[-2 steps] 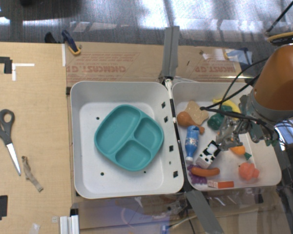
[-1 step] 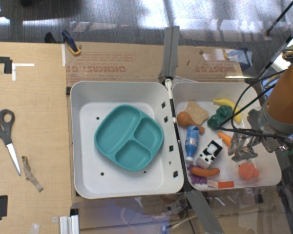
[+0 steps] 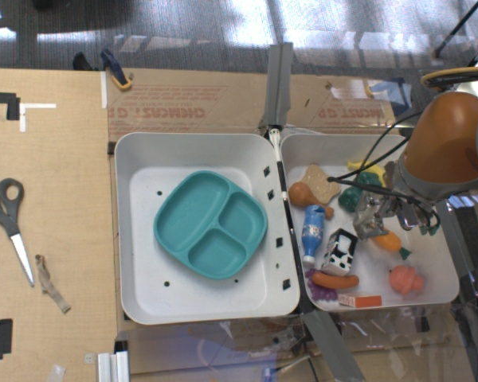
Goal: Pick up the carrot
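Bench stock, for your check: right bin (image 3: 438,293) holds the gripper (image 3: 372,223), its finger gap too blurred for you to judge. Carrot (image 3: 388,243) lies just beside it, below-right. Teal plate (image 3: 211,224) sits far left, in the left bin (image 3: 135,293).

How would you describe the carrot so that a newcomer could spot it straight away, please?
Look in the right-hand white bin, the one crowded with toy food. Just below the gripper lies the carrot, a small orange taper with a green tip. The pink ball nearby is rounder, and the sausage is redder.
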`<state>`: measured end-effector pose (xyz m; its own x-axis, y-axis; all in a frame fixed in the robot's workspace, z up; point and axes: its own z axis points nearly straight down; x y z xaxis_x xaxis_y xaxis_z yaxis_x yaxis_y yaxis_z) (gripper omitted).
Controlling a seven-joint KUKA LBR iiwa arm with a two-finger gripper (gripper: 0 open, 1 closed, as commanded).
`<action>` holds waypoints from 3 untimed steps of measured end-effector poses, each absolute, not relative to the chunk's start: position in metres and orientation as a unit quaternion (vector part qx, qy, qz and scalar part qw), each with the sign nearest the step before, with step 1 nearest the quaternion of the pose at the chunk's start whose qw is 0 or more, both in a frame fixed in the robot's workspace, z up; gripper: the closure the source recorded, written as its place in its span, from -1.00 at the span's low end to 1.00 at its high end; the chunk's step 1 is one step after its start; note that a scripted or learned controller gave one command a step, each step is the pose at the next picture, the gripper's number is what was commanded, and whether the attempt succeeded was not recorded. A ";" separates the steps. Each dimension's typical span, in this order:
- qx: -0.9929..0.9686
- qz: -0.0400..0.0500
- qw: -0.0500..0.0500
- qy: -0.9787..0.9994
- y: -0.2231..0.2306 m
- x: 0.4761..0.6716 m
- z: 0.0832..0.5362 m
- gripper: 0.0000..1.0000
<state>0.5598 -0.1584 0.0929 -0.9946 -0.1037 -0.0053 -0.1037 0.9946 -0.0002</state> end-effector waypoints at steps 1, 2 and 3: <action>-0.268 0.000 0.002 0.963 -0.198 0.489 0.093 1.00; -0.268 0.000 0.002 0.963 -0.197 0.489 0.093 -1.00; -0.175 0.000 0.004 0.985 -0.220 0.591 0.094 -1.00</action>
<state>0.5914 -0.2205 0.0940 -0.9390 -0.3439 -0.0068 -0.3439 0.9390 -0.0021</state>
